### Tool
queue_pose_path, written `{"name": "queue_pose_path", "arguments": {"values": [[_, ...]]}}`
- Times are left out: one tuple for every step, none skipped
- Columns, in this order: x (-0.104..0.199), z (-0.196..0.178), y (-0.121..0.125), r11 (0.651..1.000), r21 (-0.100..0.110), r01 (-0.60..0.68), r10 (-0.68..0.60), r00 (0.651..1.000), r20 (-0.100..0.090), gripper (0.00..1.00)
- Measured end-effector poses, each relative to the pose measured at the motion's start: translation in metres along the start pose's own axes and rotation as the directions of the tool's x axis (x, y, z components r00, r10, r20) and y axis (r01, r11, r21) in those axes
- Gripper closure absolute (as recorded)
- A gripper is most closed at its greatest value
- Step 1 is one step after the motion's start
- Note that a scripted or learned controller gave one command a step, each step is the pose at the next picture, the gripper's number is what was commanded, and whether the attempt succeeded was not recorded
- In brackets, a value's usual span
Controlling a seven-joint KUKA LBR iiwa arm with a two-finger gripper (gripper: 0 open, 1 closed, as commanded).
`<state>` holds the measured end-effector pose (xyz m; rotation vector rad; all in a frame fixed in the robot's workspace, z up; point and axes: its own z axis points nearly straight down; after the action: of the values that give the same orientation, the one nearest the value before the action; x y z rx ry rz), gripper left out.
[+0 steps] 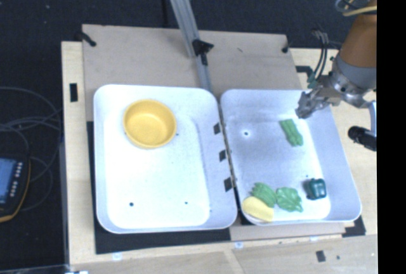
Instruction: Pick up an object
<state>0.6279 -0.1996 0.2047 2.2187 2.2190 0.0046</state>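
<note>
My gripper (307, 106) hangs over the far right part of the right bin (254, 108). Just below and left of it a long green vegetable-like piece (291, 132) lies on the bin floor. Along the bin's near edge sit a yellow lemon-shaped piece (257, 208), two green leafy pieces (263, 193) (288, 198) and a small dark teal object (314, 188). A yellow bowl (150, 123) rests in the left bin (158, 196). Nothing shows between the gripper's tips.
A grey metal pole (184, 13) slants from the top down to the seam between the bins. The arm's orange band (360, 38) rises at the right. A handheld device with cables (13, 181) lies off the bench at left.
</note>
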Motion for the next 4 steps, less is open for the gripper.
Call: {"name": "queue_pose_path", "arguments": {"values": [[-0.001,-0.016,0.0,1.0,0.003,0.0,0.0,1.0,-0.001,1.0],[0.052,-0.03,-0.009,1.0,0.003,0.004,-0.004,1.0,-0.001,1.0],[0.11,-0.039,-0.02,1.0,0.003,0.004,-0.004,1.0,-0.002,1.0],[0.157,-0.044,-0.023,1.0,0.003,0.004,-0.004,1.0,-0.002,1.0]]}}
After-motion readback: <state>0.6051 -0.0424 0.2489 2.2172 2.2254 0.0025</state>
